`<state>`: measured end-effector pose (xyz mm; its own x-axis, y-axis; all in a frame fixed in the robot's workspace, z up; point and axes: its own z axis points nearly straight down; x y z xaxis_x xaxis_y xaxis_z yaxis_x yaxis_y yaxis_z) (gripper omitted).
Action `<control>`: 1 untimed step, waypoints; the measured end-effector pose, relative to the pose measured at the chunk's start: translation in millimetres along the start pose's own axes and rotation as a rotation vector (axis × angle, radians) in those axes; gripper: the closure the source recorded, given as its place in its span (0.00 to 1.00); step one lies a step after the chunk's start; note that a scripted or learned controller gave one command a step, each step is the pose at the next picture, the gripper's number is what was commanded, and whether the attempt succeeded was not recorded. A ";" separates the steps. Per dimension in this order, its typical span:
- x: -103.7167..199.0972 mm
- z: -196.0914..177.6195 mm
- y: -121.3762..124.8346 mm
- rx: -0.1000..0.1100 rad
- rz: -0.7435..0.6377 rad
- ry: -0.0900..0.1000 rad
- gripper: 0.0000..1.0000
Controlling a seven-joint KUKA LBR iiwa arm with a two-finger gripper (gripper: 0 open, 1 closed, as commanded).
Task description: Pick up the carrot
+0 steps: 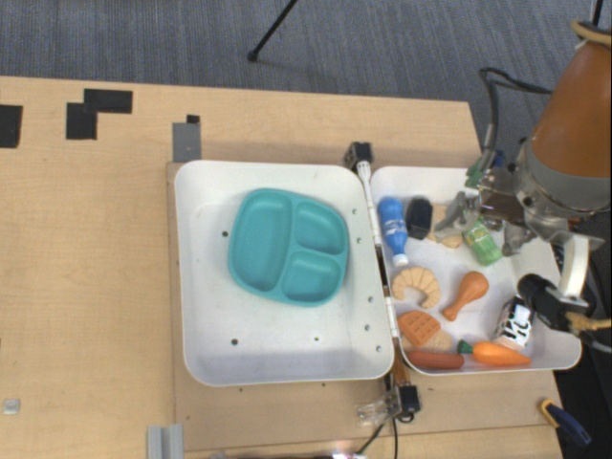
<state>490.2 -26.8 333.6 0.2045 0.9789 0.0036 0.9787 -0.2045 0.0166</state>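
Bench (86, 256): light wood, bearing two white bins side by side.

Left bin (206, 342): holds one teal tray (287, 245) with three compartments, lying slightly left of centre and skewed to the bin walls.

Right bin (566, 352): holds the toy food.
- Blue bottle (392, 229), lying along the left wall, white cap toward the near side.
- Black item (419, 217), just right of the bottle.
- Croissant (418, 284), below the bottle.
- Drumstick (466, 293), right of the croissant, bone end pointing down-left.
- Waffle (421, 328), near the front-left corner.
- Sausage (435, 359), red, along the front wall, below the waffle.
- Carrot (499, 354), orange with a green stub at its left end, lying flat along the front wall, just right of the sausage, tip pointing right.
- Black-and-white item (517, 325), just above the carrot.
- Green item (483, 246), in the upper middle, under the gripper.

Arm (579, 113): enters from the right, orange band uppermost, grey wrist below it, reaching over the far right part of the right bin.

Gripper (473, 220): hangs over the upper middle of the right bin, close above the green item and well apart from the carrot. Whether the fingers are spread or pressed together cannot be told from this angle. The carrot lies free on the bin floor.
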 end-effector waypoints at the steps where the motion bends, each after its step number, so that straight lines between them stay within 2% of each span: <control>1: 31.8 93.3 -11.6 0.021 0.076 -0.004 0.00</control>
<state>487.0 6.6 240.3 0.2784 0.9605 -0.0003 0.9605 -0.2784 -0.0046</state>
